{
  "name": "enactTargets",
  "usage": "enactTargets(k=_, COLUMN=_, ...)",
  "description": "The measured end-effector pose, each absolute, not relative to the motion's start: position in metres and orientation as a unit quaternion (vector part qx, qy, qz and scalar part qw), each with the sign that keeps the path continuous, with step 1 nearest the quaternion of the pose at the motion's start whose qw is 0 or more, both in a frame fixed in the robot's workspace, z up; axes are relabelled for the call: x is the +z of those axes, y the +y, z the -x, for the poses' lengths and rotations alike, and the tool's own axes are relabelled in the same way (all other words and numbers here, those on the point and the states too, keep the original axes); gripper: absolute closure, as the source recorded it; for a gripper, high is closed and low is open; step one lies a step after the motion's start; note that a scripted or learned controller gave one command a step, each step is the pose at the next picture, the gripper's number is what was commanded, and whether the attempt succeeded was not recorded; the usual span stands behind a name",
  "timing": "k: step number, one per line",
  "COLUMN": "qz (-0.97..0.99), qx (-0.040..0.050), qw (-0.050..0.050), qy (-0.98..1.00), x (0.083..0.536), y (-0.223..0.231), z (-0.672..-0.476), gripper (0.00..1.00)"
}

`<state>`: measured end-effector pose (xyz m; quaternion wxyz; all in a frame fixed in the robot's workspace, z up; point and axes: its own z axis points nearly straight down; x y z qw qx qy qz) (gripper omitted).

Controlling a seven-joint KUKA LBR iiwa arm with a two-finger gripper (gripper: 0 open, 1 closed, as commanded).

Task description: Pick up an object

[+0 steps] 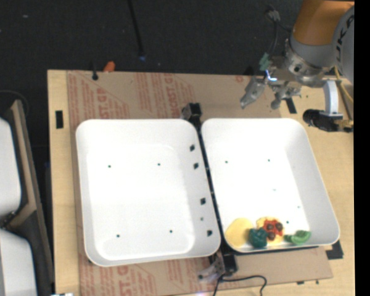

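Gripper (263,95), fingers spread and holding nothing, hangs above the right bin's (308,142) far rim. Small objects cluster in that bin's near corner: a yellow disc (237,231), teal lump (257,238), red piece (272,227), green piece (300,236).

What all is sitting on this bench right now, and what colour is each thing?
bins: 2, white, side by side on the bench; left, right
disc: 1, yellow, near edge of right bin
blob: 1, teal, touching the disc
toy: 1, red and orange, beside the blob
piece: 1, green, near right corner of right bin
board: 1, brown cardboard, under the bins
arm: 1, grey with orange band, upper right
tool: 1, metal, fingers spread, above right bin's far edge
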<state>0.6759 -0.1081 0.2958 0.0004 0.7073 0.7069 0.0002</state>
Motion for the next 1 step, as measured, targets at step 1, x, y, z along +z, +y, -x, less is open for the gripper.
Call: enactTargets(k=1, qz=-0.726, qx=-0.0001, qw=0.000, qy=0.687, x=0.2798, y=-0.1382, z=-0.6035, gripper=0.00)
